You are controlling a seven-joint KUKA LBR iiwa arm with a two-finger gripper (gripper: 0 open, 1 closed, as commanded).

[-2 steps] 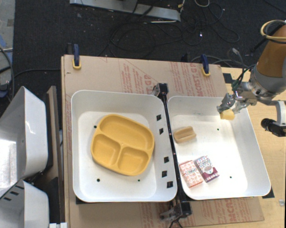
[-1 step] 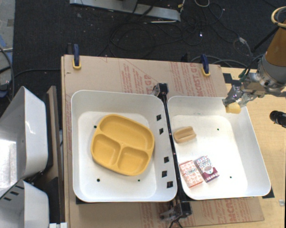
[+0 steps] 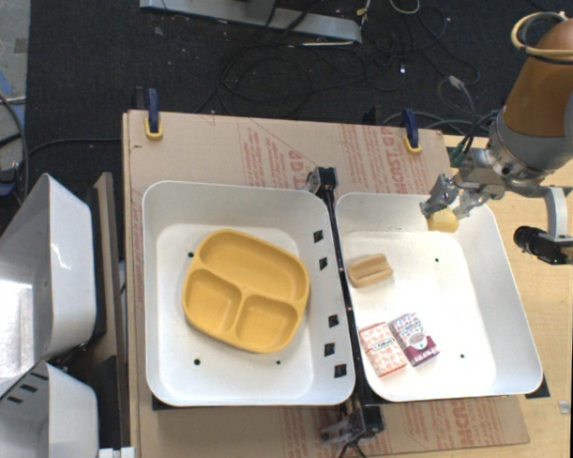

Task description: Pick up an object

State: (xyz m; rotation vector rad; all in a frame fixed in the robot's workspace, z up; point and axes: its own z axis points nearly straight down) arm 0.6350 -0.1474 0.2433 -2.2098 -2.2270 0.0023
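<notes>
A small yellow block [image 3: 443, 220] is held between the fingers of the gripper [image 3: 444, 205] above the right bin [image 3: 509, 306] (far corner).

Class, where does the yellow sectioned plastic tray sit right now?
The yellow sectioned plastic tray lies flat in the left white bin, near its centre, across the divider from the tan block.

A brown board-topped bench [image 3: 271, 148], seemingly clamped, carries the left bin [image 3: 163, 266] and right bin [image 3: 509, 306] side by side.
</notes>
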